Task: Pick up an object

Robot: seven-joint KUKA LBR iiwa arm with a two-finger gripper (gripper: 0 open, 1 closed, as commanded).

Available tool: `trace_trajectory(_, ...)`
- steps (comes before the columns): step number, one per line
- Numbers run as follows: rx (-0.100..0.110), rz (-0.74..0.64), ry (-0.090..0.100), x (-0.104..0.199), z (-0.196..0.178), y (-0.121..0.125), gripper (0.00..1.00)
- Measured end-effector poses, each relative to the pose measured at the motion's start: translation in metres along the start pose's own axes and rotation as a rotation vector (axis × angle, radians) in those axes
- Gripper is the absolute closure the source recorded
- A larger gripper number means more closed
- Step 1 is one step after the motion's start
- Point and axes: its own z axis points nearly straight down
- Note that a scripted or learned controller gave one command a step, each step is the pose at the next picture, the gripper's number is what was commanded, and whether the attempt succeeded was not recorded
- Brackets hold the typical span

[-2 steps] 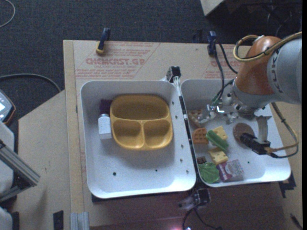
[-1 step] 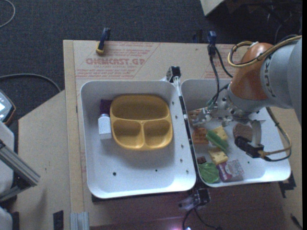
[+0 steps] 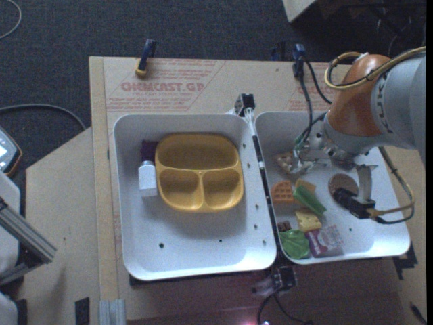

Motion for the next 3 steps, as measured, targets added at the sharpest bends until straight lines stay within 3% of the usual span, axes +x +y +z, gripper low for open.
trace_trajectory(2,0.001,-0.003,-0.005,0.001,-0.106,0.012,1.00)
trace_trajectory(3,0.005,-0.002,-0.005,0.002,-0.125,0.014,1.00)
